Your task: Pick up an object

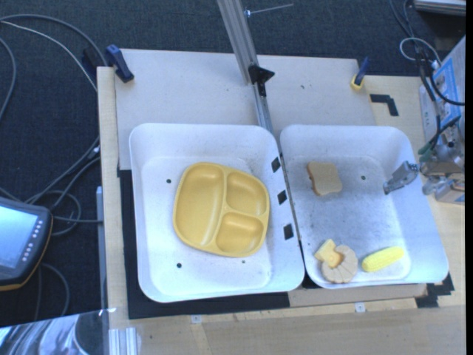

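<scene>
The right bin [414,220] holds three toy foods. A tan bread slice [324,177] lies near its back left. A round tan cracker [341,265] sits at the front with a yellow cheese wedge [327,253] resting against it. A yellow corn cob [383,258] lies just to the cracker's right. My gripper [401,177] hangs over the right bin's right rim, roughly level with the bread slice and well to its right. It touches none of the foods.
The left bin [151,198] carries a yellow divided plate [221,208]. A metal rail [244,39] runs from the top down to the gap between the bins. Blue clamps [119,63] and cables sit around the bench edges.
</scene>
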`<state>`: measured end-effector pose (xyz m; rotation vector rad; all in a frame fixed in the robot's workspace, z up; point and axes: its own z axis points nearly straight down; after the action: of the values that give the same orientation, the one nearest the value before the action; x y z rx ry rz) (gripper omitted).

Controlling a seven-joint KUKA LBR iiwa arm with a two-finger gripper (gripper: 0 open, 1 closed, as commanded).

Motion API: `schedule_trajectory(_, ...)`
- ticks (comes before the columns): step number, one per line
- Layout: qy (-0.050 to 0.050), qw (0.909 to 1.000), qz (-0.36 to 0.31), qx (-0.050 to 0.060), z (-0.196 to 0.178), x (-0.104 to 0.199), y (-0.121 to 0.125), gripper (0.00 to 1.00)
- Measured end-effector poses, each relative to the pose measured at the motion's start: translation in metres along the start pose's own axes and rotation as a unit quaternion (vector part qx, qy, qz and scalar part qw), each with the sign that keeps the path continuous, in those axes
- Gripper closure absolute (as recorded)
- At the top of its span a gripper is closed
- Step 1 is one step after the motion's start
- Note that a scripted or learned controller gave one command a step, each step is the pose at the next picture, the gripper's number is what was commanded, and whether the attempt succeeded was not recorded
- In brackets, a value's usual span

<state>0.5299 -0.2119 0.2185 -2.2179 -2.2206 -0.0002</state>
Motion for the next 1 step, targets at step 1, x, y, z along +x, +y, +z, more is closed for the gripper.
schedule_trajectory(1,0.000,1.0000,0.000,0.000,0.0000,0.0000,0.0000,0.00)
